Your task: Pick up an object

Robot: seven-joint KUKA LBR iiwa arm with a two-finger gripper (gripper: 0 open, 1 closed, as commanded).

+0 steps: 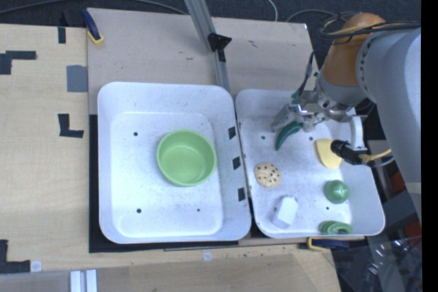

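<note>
A grey robot arm with an orange band reaches in from the right over the right-hand shallow white bin [254, 147]. Its two-finger gripper [291, 121] hangs low above the far part of that bin. Whether the jaws are spread or pressed together cannot be told from this slanted overhead view.

Directly at the jaws, touching or just under them, lies a dark green curved pod-shaped object [287, 135], like a small pepper or bean. Its long axis runs diagonally, from the jaws down and away toward the bin's near left. It looks the likeliest thing to be picked, yet nothing shows it pinched between the fingers, so a grip is not certain.

Nearer the viewer than the jaws sit a round tan speckled cookie [267, 175] and, beyond it, a small white block [285, 210]. To the jaws' right lies a yellow rounded piece [327, 153], with a green ball [336, 191] and a green ring [335, 228] further toward the near edge.

Well to the jaws' left, in the left-hand white bin [116, 147], stands a light green plastic bowl [186, 157].
</note>
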